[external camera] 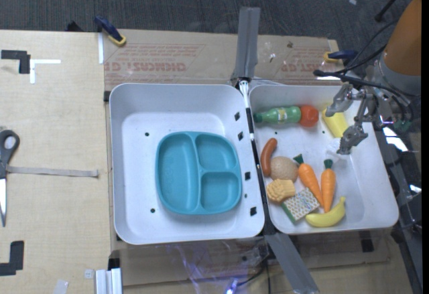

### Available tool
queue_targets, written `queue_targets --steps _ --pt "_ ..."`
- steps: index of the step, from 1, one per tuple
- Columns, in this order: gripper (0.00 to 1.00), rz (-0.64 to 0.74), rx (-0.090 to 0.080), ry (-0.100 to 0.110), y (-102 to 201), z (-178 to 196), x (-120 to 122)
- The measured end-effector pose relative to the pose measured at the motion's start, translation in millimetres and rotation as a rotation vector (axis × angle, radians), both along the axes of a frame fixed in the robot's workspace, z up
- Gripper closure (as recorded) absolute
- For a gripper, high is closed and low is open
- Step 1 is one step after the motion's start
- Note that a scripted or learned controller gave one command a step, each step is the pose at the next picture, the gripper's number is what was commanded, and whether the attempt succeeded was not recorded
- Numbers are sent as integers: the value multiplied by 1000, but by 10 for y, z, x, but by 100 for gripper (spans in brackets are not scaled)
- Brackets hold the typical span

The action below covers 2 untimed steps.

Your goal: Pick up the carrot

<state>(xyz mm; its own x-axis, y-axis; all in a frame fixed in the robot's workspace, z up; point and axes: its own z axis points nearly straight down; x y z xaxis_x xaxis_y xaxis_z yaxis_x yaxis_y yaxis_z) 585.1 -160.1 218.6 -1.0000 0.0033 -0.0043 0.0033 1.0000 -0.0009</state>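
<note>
Two orange toy carrots lie in the right-hand bin (375, 215), toward its front half, each with a small dark green stub at its upper end. The left carrot (309, 179) lies at a slant, its green top up and to the left, its tip pointing down toward the right. The right carrot (328, 186) lies nearly straight along the view's vertical, green top at the upper end, tapered tip at the lower end. They lie side by side, close enough at their lower ends to seem touching.

Tray (198, 173) in left bin (127, 152); carrots (328, 185) in right bin (375, 199).
</note>
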Motion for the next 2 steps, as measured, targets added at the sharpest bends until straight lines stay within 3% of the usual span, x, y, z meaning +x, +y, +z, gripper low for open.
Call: queue_targets --steps 1,2 --pt "0 181 -1 -2 313 -1245 -281" --pt "100 185 -3 -8 322 -1139 -255"
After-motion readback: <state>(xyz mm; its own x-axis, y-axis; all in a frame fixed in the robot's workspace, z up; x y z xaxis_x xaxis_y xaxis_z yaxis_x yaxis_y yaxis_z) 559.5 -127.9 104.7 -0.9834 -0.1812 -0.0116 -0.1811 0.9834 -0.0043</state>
